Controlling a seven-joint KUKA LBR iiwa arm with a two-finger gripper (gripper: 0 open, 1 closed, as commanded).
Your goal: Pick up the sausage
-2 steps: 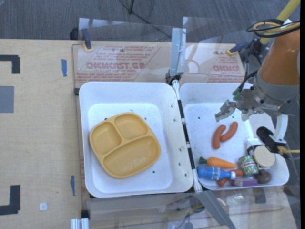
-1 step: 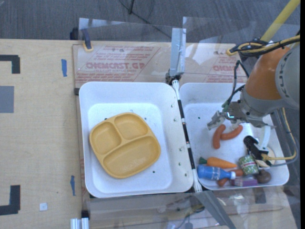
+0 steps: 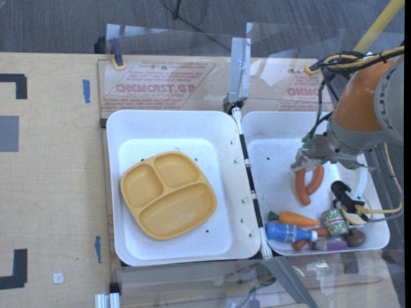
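The sausage, a pair of orange-red links joined in a V, lies in the middle of the right bin. My gripper is directly over the sausage's upper ends, at or just above them. The gripper's body hides the tops of the links, so contact cannot be judged. The grey arm with its orange band comes in from the right.
Along the right bin's front edge lie a carrot, a blue bottle, a green can and a dark purple item. A yellow divided plate sits in the left bin.
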